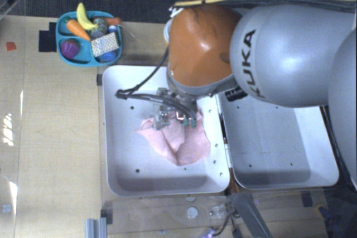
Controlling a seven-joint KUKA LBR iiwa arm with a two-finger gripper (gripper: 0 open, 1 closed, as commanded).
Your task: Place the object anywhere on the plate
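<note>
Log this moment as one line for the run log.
arm: over left bin | tool: at top edge of pink cloth | cloth: crumpled on bin floor | blue tray: toy food, on bench beyond bin

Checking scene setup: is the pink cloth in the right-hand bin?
No, the pink cloth lies crumpled in the left bin, under the gripper; the right bin holds none of it.
</note>
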